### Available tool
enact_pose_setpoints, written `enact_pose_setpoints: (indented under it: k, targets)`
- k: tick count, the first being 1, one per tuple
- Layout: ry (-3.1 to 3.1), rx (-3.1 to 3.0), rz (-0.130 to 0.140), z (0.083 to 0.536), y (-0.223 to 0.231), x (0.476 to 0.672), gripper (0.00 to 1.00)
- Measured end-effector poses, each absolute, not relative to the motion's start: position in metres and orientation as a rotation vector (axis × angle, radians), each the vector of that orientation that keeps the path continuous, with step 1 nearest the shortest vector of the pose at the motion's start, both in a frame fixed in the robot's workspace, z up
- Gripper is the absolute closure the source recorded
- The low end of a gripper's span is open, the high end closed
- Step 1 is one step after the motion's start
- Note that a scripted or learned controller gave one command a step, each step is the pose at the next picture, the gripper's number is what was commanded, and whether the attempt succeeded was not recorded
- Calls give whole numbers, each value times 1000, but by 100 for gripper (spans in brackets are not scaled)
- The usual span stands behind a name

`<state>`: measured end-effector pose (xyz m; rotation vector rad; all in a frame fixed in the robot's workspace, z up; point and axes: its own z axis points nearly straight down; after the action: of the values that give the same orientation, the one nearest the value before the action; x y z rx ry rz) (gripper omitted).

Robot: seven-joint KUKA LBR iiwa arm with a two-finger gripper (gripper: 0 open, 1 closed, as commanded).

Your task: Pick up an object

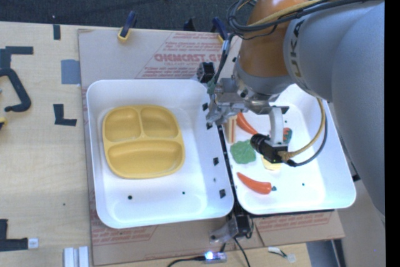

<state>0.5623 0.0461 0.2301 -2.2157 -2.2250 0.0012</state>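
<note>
Arm comes in from the right and hangs low over the right bin (325, 194), its hand (226, 110) sitting at the bin's left wall near the divider between the two bins. Can't tell if the hand is open or closed, the wrist body hides the tips, and nothing is visibly gripped. Pickable stuff is all in the right bin: a red chili pepper (255, 184) lying flat toward the front, a green leafy piece (242, 152) just above it, an orange carrot-like piece (246, 123) partly under the wrist, a tan stick (230, 128) close to the left wall, and a small yellow item (271, 164) beside a black fitting on the hose. Left bin (150, 209) carries a yellow divided plate (144, 141), well apart from the hand. Step looks like descend and grasp, not done yet. To do it well: pick one target, probably the stick or the carrot piece since they lie nearest the hand; line the hand across the narrow side of the piece, not along it; come straight down and stay off the bin wall, which is very close here and could block one side. The chili lies alone with free floor around it, likely the easier grab if the wall crowds the approach. Close only once the piece sits centred, then lift straight up.
</note>
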Motion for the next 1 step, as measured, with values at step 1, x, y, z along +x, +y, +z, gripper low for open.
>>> enact_pose_setpoints:
  k: [1]
  targets:
    - [-2226,-2215,0,235,98,546,100]
